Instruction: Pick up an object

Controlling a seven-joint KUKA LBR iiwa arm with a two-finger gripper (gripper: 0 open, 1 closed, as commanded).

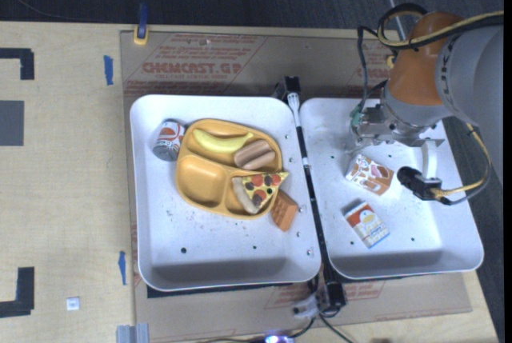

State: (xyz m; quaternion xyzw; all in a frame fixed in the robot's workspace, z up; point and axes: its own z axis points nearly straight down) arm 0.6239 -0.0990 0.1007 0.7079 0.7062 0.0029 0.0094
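A small carton [369, 174] lies near the middle of my right bin [460, 241], a second carton [366, 223] nearer its front edge. The left bin [152, 253] holds a yellow tray [200, 177] and a can [168, 139]. Brown board lies under both. My claw [370, 128] hovers over the right bin's back part, just behind the first carton; how far open, I cannot tell.

We saw two white bins side by side. In the left bin [152, 253] lay a yellow divided plate [226, 167] with a banana [216, 141], a sausage [254, 152] and a pizza slice [258, 188]; a can [168, 138] touched its left edge. In the right bin [456, 249] lay two small cartons [369, 174] [366, 223], apart from each other. The gripper [370, 125] hung just above the upper carton.
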